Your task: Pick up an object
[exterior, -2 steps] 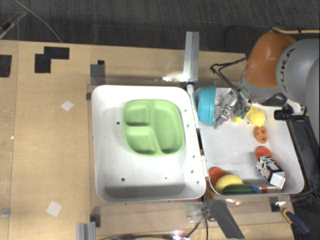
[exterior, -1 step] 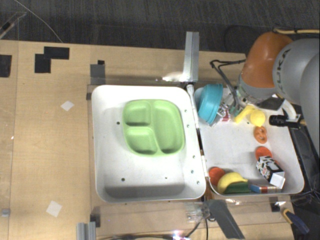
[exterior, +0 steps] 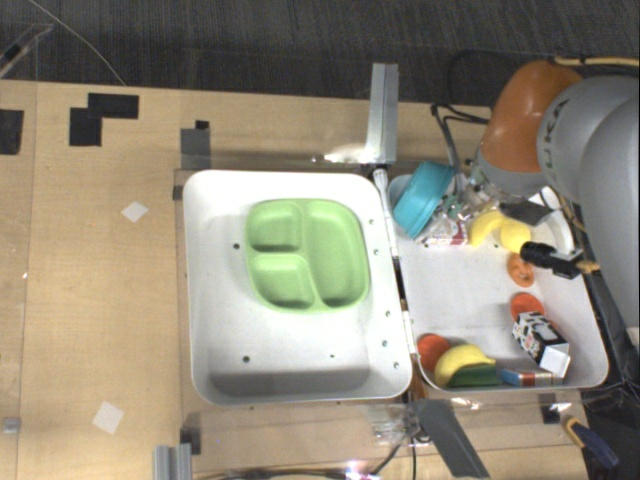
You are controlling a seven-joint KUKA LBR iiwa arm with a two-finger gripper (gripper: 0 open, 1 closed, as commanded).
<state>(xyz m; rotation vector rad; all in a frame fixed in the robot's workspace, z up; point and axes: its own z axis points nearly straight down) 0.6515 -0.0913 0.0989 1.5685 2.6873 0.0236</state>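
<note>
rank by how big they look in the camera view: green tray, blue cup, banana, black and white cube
1. green tray, by far the largest
2. blue cup
3. banana
4. black and white cube
The cup and the banana look close in size, and both are partly hidden, so that pair is unsure.

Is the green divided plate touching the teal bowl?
Apart. The camera view shows the green plate in the left bin and the teal bowl in the right bin.
</note>
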